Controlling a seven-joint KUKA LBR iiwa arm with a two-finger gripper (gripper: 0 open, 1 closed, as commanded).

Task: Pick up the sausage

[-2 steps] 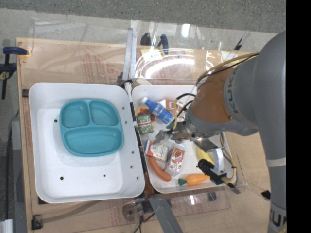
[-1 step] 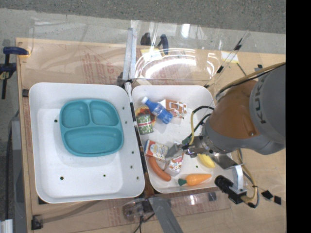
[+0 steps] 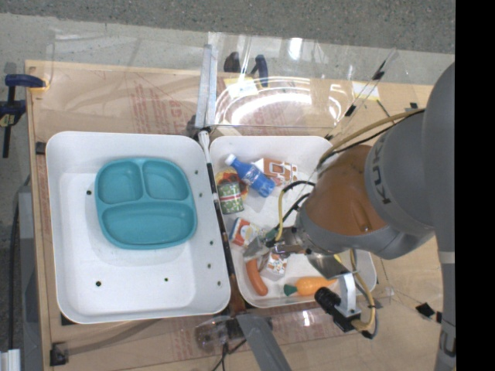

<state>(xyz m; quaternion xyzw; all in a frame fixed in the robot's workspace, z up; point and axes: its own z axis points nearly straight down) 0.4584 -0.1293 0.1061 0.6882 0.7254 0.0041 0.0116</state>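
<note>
The sausage (image 3: 256, 277), a short reddish-orange link, lies at the front left corner of the right bin (image 3: 267, 142), close to the bin's left wall. My gripper (image 3: 269, 246) reaches in from the right and hangs just above and to the right of the sausage, over a small silvery packet (image 3: 275, 266). The grey arm and its orange band (image 3: 344, 199) hide the right half of this bin. Nothing shows as held by the gripper.
An orange carrot (image 3: 312, 286) lies right of the sausage along the front wall. A blue bottle (image 3: 252, 175), a green can (image 3: 230, 196), a red-and-white packet (image 3: 242, 230) and a small box (image 3: 279, 168) sit farther back. A teal divided plate (image 3: 147, 202) rests in the left bin (image 3: 77, 284).
</note>
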